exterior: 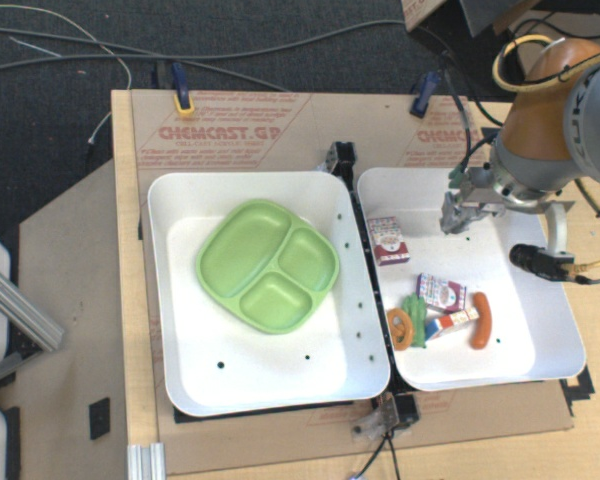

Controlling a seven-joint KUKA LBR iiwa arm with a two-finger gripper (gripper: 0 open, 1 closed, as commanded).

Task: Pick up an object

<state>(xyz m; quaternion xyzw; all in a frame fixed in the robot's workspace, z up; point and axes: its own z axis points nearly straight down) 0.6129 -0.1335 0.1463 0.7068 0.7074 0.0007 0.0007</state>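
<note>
Small packets (441, 291) and a sausage (481, 321) are noted below-left of the gripper (458, 215), whose grip state cannot be told.

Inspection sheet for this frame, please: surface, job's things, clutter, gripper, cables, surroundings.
Surface: two white bins, left bin and right bin, on a cardboard sheet.
Job's things: small carton, purple carton, orange sausage toy and carrot toy in the right bin.
Clutter: green divided plate in the left bin.
Gripper: gripper above the right bin, holding nothing visible.
Cables: grey cables on the floor.
Surroundings: dark carpet.
</note>
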